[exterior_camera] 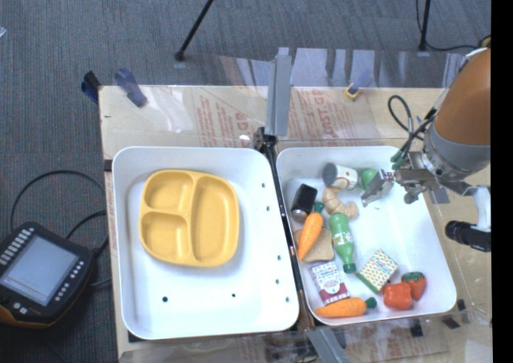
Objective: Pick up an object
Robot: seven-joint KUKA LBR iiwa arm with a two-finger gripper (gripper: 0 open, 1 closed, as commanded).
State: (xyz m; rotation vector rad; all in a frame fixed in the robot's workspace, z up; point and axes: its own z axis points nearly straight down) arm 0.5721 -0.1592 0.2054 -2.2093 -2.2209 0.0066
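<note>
Over the right bin (437, 229), near its upper right corner, the hand (390, 187) hovered with nothing seen between its tips; could not tell how far apart they were. A small green round toy (369, 178) sat just left of the hand, beside a tipped white cup (342, 175). Lower left of the hand lay a green bottle (342, 241), a carrot (309, 235) and a black block (304, 199). A second carrot (348, 307) and a tomato (398, 295) lay by the bin's near edge. A yellow divided plate (191, 217) sat in the left bin (128, 305).
</note>
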